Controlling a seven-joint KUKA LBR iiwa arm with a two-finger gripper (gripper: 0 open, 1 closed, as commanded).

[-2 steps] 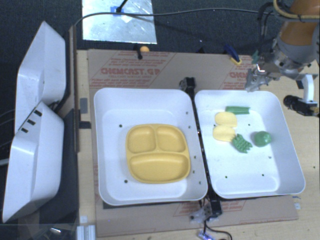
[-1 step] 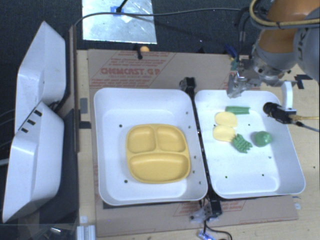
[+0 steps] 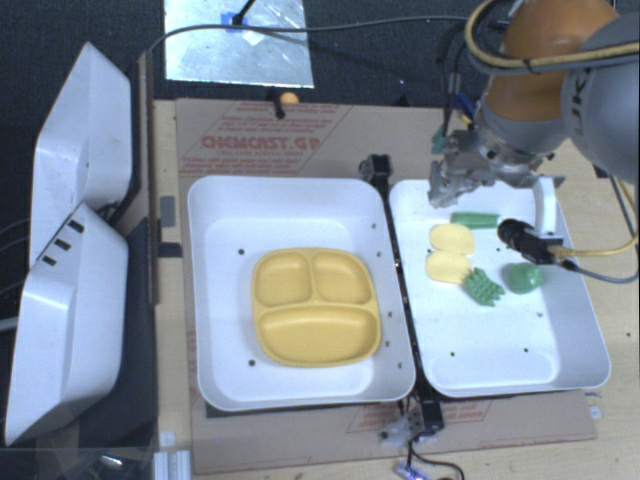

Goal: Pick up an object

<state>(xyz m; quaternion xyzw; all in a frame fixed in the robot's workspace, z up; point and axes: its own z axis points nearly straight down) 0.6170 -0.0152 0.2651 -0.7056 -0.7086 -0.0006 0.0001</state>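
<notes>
In the right bin [image 3: 560, 360] lie two pale yellow pieces [image 3: 451, 237] [image 3: 447, 266], a ridged green piece [image 3: 483, 287], a rounded green piece [image 3: 522, 277] and a green stick [image 3: 474, 220]. My gripper [image 3: 447, 194] hangs over the bin's far left part, just left of the green stick and above the upper yellow piece. Nothing shows between its fingers. The arm's grey wrist and orange band rise behind it at the upper right.
The left bin [image 3: 225, 268] holds a yellow divided plate [image 3: 315, 305]. A black camera fitting [image 3: 520, 236] with a cable juts from the arm over the right bin. A black clamp [image 3: 376, 167] sits between the bins at the back. A silvery sheet [image 3: 235, 26] lies beyond the bench.
</notes>
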